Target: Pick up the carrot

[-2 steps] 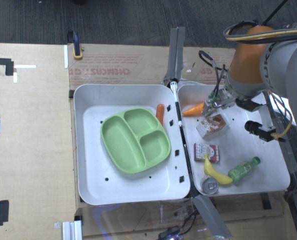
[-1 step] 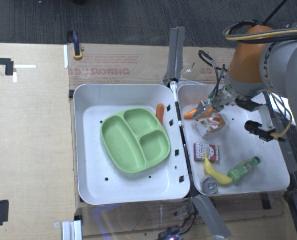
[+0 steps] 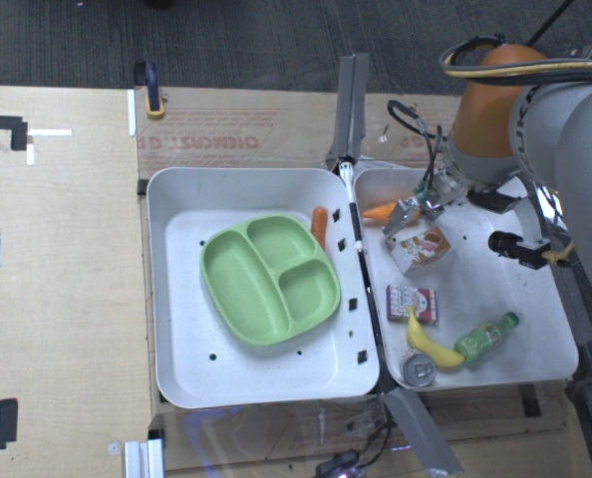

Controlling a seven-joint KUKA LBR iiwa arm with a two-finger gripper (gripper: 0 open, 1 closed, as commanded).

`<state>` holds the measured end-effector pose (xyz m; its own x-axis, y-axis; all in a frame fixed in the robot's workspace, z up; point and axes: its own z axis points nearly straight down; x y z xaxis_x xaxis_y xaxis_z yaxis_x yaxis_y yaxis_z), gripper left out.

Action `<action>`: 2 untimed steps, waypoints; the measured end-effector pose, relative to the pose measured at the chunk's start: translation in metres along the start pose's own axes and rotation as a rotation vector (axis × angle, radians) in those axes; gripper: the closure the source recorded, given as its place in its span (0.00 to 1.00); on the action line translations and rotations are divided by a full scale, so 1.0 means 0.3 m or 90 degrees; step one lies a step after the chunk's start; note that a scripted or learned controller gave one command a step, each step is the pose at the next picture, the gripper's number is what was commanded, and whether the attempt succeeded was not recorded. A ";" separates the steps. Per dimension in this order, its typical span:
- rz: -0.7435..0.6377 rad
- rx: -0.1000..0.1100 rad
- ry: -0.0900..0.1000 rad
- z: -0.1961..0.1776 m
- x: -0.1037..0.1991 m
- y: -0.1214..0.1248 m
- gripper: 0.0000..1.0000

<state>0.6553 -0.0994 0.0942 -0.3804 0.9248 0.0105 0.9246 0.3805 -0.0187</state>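
The carrot [image 3: 378, 210] is a small orange piece lying in the right bin [image 3: 545, 366], near its upper left corner and close to the wall between the bins. My gripper [image 3: 417, 208] hangs low just to the right of the carrot, its tip beside the carrot's right end. Whether it touches the carrot is unclear from this angle. The arm comes in from the upper right, with its orange band above the wrist.
A small carton [image 3: 420, 249] lies right below the gripper. Lower in the right bin are a red packet [image 3: 413, 303], a banana [image 3: 432, 347], a green bottle [image 3: 485, 335] and a can [image 3: 419, 369]. The left bin [image 3: 176, 366] holds a green divided plate [image 3: 269, 279] and a reddish-orange stick [image 3: 319, 225].
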 end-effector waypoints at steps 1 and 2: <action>-0.081 0.004 -0.001 0.002 -0.013 -0.009 0.00; -0.081 -0.004 -0.013 -0.036 -0.028 -0.005 1.00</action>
<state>0.6573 -0.1079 0.1051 -0.4945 0.8691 -0.0079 0.8691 0.4944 -0.0128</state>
